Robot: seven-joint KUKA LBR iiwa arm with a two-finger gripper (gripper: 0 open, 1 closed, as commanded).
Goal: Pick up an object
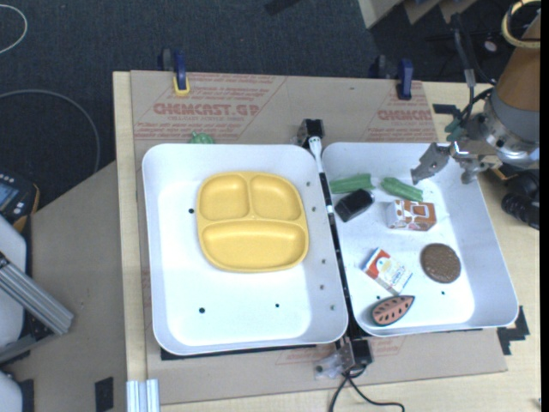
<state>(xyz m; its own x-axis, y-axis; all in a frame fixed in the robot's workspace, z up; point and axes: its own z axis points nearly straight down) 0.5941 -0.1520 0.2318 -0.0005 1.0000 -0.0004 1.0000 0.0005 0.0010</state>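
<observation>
The right bin (489, 230) holds several small objects: two green pieces (350, 183) (401, 189), a black block (352, 203), a red-and-white snack packet (412, 215), a brown round disc (441, 263), a small red-and-white packet (386, 269) and an orange oval piece (392, 310). My gripper (449, 170) hangs over the bin's far right part, just right of the second green piece and above the snack packet. Its fingers (426, 166) are spread open with nothing between them.
The left bin (171, 299) carries a yellow divided plate (252, 220). A black bar (324, 196) runs between the two bins. Blue clamps (178, 69) (404, 79) hold the board at its far edge. Cables and gear lie off the bench to the right.
</observation>
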